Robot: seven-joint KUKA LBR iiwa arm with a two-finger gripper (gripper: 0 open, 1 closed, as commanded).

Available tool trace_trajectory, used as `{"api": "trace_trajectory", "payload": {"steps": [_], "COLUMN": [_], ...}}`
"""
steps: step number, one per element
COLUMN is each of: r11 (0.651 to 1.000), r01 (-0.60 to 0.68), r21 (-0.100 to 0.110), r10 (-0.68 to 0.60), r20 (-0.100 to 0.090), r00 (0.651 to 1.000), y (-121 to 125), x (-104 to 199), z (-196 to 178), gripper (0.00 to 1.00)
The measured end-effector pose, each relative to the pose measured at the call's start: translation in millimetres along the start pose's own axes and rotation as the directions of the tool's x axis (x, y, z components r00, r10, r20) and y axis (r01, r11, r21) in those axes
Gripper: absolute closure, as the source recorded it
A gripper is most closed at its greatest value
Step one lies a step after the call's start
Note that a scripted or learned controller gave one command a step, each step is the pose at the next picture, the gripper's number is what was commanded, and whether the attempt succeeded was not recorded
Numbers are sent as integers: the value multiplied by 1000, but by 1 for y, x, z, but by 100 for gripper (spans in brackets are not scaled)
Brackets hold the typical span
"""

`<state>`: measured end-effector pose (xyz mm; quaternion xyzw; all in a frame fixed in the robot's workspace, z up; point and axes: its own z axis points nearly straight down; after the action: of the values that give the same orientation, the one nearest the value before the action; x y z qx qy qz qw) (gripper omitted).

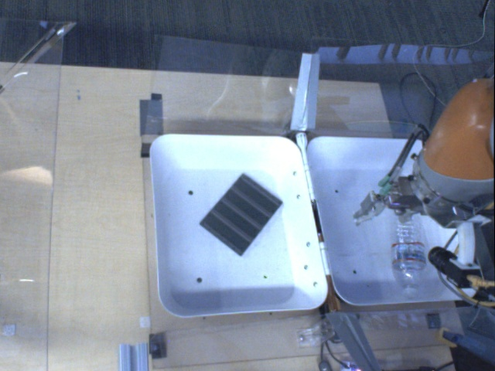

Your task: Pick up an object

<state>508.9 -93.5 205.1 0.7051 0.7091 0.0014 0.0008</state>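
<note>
A dark grey ribbed rectangular pad (241,213) lies flat and turned diagonally in the middle of the left bin (174,284). A clear plastic bottle (407,250) lies in the right bin (340,168), near its front right corner. My gripper (370,207) hangs over the middle of the right bin, pointing left. It is just left of and above the bottle, and nothing shows in its grasp. The wrist covers the bottle's upper end.
The arm's orange band (464,134) and grey wrist loom over the right bin's right side. A raised divider (313,207) separates the bins, with a metal post (305,91) behind it. Cables (456,269) hang at the right edge.
</note>
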Motion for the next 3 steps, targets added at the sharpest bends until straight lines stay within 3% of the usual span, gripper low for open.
{"api": "trace_trajectory", "payload": {"steps": [1, 2, 3], "r11": [1000, 999, 999], "r01": [-27, -39, -37], "r21": [-1, -20, -27], "r10": [27, 39, 37], "r20": [1, 6, 6], "r00": [1000, 999, 999], "y": [-22, 11, 13], "x": [-78, -86, -85], "z": [64, 111, 99], "gripper": [0, 0, 100]}}
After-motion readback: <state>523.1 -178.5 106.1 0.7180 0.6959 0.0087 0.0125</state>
